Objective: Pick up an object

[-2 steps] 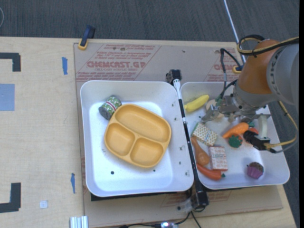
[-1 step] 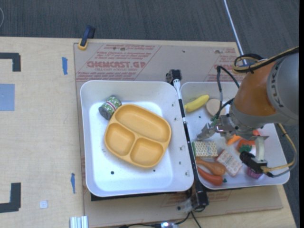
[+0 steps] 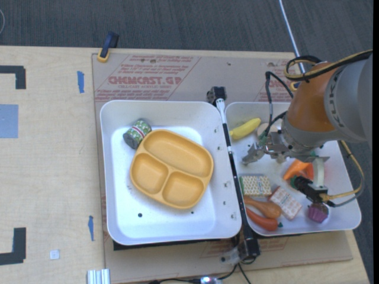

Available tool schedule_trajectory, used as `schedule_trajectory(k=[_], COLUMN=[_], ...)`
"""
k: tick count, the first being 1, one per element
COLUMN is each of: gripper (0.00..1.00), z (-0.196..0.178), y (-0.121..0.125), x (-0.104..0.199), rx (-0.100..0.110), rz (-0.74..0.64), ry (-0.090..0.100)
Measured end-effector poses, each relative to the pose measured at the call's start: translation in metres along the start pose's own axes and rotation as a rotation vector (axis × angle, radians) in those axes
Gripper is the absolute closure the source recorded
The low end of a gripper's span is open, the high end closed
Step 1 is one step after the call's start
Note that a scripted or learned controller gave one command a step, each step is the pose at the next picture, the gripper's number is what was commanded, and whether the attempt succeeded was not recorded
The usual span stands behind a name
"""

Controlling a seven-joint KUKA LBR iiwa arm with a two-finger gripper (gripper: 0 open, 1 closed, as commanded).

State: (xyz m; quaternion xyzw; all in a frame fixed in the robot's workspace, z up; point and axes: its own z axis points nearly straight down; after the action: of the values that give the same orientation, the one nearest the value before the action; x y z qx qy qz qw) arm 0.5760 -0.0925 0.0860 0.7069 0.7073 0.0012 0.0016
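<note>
My gripper (image 3: pixel 256 151) hangs low over the middle of the right bin (image 3: pixel 349 218), on the grey arm with the orange band that comes in from the right. A yellow banana (image 3: pixel 244 128) lies just above and left of it. Below it sits a pale waffle-patterned square (image 3: pixel 256 185). An orange piece (image 3: pixel 298 170) lies to its right, partly under the arm. Along the bin's front lie a red-orange sausage-like piece (image 3: pixel 262 212), a pink-white cracker (image 3: pixel 286 202) and a purple item (image 3: pixel 317 213). I see nothing held by the gripper.
The left bin (image 3: pixel 112 158) holds an orange three-compartment plate (image 3: pixel 172 168) and a small green-labelled can (image 3: pixel 137 133) on its side at the plate's upper left. A black divider rail (image 3: pixel 228 152) runs between the bins. Cables trail around the arm.
</note>
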Motion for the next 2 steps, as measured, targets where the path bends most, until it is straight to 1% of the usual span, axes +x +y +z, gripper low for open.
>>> schedule_trajectory(k=[1, 2], gripper=[0.0, 0.0], z=[0.0, 0.0], y=[-0.006, -0.043], x=[-0.003, 0.001], rx=[0.001, 0.001], rz=[0.0, 0.001], ry=[0.001, 0.001])
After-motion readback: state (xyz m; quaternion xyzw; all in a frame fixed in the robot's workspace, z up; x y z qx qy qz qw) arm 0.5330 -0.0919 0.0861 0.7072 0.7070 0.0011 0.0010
